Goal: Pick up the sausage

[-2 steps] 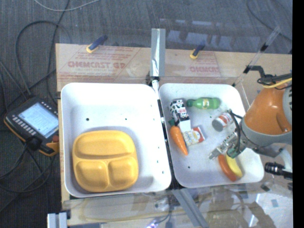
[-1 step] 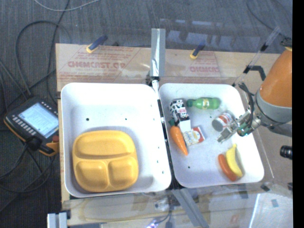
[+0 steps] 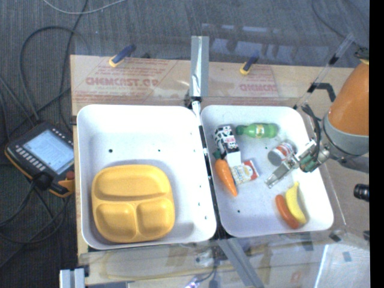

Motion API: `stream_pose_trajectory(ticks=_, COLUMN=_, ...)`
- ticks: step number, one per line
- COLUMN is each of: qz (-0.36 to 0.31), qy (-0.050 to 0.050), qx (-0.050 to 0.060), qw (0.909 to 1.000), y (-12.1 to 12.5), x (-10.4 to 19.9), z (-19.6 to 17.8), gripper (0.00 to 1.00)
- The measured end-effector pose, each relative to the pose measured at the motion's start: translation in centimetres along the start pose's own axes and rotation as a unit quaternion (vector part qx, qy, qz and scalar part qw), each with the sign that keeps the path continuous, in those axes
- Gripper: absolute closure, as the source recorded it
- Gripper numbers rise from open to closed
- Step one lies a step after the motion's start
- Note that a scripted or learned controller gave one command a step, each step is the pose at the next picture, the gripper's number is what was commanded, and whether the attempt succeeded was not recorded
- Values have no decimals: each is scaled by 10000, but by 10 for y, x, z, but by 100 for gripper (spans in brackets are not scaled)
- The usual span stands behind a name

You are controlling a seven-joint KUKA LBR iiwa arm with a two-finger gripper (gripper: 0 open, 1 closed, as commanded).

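Red-orange and short, down in the near corner of the right bin (image 3: 327, 218): the sausage (image 3: 282, 210). Lying snug against the left side of the yellow banana (image 3: 295, 200), touching it along its length. Close to the bin's front wall too.

Above it and a bit to the left, hanging over the white floor: the gripper (image 3: 273, 180), near the silver can (image 3: 281, 153). Open or closed? Cannot tell from here. Not on the sausage yet.

Probably the step now: getting over the sausage and going down.

To do it well, move toward the near corner and stop right over the middle of the sausage. Turn the wrist to grab across the short way, not along the long way. Open wide before going down. Mind the banana: hardly any room on that side, so slip one side into the thin line between the two, or nudge the sausage away from the banana first. Go down slowly, almost to the floor. Squeeze gently. Lift straight up and check that only the sausage comes along. Steer clear of the can and the carrot (image 3: 225, 176) on the way.
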State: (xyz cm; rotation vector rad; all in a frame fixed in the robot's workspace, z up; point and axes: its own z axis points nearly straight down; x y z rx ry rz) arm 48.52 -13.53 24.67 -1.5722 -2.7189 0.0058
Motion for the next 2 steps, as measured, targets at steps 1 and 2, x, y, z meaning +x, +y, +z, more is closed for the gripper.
stream_pose_trajectory(ticks=1, qz=-70, qy=18, qx=2, qw=10000, y=-14, x=-22, z=116, gripper=0)
stream_pose_trajectory(ticks=2, qz=-550, qy=-2, qx=-36, qw=9985, y=-18, x=-34, z=158, gripper=0)
